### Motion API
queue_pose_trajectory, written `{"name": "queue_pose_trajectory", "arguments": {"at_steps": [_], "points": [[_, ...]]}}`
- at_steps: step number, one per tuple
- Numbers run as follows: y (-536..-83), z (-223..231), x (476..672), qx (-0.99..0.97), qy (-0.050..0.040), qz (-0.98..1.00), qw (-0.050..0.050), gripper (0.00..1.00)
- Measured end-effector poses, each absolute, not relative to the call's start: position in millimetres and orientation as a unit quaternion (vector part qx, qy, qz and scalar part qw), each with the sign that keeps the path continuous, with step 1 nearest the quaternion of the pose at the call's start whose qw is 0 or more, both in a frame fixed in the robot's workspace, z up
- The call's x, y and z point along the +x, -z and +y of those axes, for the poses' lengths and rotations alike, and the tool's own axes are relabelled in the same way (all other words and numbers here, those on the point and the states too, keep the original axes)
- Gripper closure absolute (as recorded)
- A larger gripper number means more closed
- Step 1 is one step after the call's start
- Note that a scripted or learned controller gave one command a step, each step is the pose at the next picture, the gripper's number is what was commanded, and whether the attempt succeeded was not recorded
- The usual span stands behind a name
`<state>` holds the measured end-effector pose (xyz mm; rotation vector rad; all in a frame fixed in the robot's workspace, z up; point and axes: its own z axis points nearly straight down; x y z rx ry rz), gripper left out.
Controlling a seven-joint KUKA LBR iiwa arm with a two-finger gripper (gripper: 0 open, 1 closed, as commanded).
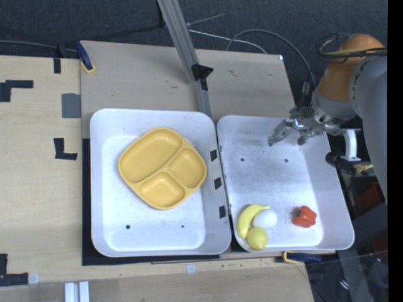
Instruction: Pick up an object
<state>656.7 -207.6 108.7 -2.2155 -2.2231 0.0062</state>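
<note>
My claw (288,136) hangs spread wide with nothing in it, up high in the right bin (327,187); the pepper (304,216) and banana (249,215) sit far below, so I must reach down.

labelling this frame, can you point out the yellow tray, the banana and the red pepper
yellow tray (162,167), camera view, on the ridge where its compartments meet
banana (247,216), camera view, on its curved middle
red pepper (304,216), camera view, on its body

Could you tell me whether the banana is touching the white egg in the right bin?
Touching. The camera view shows the banana curving directly against the white egg, with no bin floor visible between them.
</note>
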Motion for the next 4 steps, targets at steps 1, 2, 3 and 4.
{"name": "queue_pose_trajectory", "arguments": {"at_steps": [1,2,3,4], "points": [[-123,-207,657.9,-0.705,-0.0013,-0.709,-0.001,1.00],[-187,-208,661.4,-0.707,0.0014,-0.708,-0.003,1.00],[-241,-208,662.8,-0.706,0.0013,-0.708,-0.003,1.00],[-234,-164,656.4,-0.706,-0.0004,-0.709,0.001,1.00]]}}
